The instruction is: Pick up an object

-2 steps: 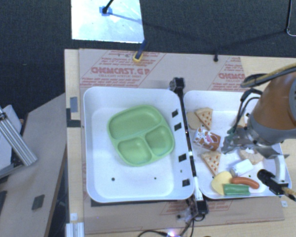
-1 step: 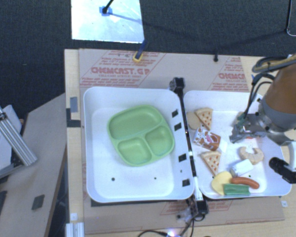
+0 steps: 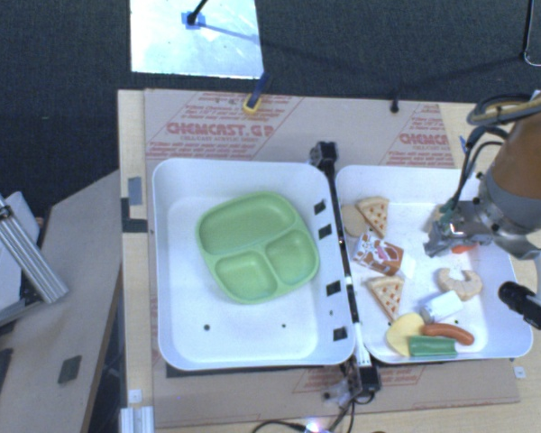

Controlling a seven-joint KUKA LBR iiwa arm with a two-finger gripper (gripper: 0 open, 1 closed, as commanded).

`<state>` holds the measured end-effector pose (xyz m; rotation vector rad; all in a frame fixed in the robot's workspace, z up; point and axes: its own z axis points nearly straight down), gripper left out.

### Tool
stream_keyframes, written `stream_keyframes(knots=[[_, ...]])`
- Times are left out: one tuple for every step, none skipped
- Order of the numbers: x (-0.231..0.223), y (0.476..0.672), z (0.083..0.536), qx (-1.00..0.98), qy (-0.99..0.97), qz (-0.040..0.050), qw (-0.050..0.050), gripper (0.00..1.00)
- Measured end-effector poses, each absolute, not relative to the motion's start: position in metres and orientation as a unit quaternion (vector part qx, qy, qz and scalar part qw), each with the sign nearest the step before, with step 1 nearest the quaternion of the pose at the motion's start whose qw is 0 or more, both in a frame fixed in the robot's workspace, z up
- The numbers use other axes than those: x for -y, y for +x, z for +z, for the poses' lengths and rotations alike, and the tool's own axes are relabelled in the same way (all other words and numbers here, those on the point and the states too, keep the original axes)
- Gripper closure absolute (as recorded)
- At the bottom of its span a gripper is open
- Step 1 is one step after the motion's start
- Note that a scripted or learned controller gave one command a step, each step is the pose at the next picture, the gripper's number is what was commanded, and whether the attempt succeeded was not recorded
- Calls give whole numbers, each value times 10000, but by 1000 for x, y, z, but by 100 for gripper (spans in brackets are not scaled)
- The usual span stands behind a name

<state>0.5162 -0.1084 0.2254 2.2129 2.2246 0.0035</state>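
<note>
toy food (image 3: pixel 379 253) crowded in right bin (image 3: pixel 500 336), from pizza wedges at centre to sausage (image 3: pixel 448 334) at five o'clock. gripper (image 3: pixel 446 234) low at three o'clock, finger state impossible to tell. risk: nudging tight-packed neighbours, closing on nothing.

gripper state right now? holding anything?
Gripper: over the right bin, whether open or closed cannot be told; nothing visibly held.
</note>
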Motion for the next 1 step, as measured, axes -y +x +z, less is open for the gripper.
stream_keyframes(knots=[[64, 527, 226, -7101, 7041, 12, 10, 100]])
